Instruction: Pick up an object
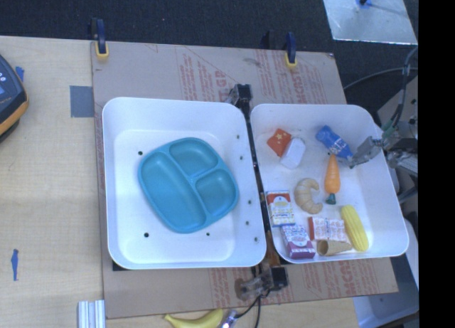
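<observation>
Jaws on the gripper (364, 153) are too small and blurred from where I stand, so I cannot tell whether they are wide, narrow or closed on anything. What I can see is the grey gripper low over the right bin (393, 190), up and to the right of the carrot (332, 174), with its tip near a blue packet (333, 141). I cannot say whether it touches that packet.

Taking the carrot as the marker, it lies on the floor of the right bin, roughly upright in the view, with its green end at the bottom. The blue packet sits just above the carrot, nearly touching its tip. A pale croissant (308, 195) lies just to the lower left of the carrot. An ear of corn (354, 227) lies below and slightly right of it. A red-and-white packet (328, 229) is directly below the carrot, just beside the corn. A small red carton (279, 141) and a white lump (293, 154) touching it sit up and to the left of the carrot. A little boxed carton (281, 208) and a purple-marked packet (298, 241) lie lower left, along the bin's inner wall.

Well to the left of the carrot, the left bin (121, 120) holds a blue divided plate (188, 184). A banana (193, 318) lies on the bench far below and left of the carrot.
</observation>
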### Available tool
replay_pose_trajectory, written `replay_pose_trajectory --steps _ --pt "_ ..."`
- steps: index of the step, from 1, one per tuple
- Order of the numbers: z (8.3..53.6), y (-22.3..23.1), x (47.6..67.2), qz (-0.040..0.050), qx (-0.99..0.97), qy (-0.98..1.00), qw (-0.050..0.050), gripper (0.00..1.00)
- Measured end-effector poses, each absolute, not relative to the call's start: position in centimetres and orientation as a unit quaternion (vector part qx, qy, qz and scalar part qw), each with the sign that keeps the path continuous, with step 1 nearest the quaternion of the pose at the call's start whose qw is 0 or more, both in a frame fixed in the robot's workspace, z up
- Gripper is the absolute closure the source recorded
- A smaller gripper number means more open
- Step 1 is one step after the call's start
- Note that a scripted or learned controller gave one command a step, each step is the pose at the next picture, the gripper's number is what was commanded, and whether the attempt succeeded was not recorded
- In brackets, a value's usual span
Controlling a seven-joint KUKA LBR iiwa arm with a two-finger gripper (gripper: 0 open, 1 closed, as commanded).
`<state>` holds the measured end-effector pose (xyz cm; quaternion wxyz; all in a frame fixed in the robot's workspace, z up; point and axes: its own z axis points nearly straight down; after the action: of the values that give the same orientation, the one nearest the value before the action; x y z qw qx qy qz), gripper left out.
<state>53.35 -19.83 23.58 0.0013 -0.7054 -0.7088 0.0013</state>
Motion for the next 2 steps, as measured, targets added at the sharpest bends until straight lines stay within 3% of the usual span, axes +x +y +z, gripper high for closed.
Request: replay_pose_trajectory --steps 1,2 --pt "18.5 -17.9 56.2 0.0022 -0.705 -0.709 0.002 0.0" --pt "9.1 -15.0 55.9 0.0022 -0.705 -0.709 0.002 0.0"
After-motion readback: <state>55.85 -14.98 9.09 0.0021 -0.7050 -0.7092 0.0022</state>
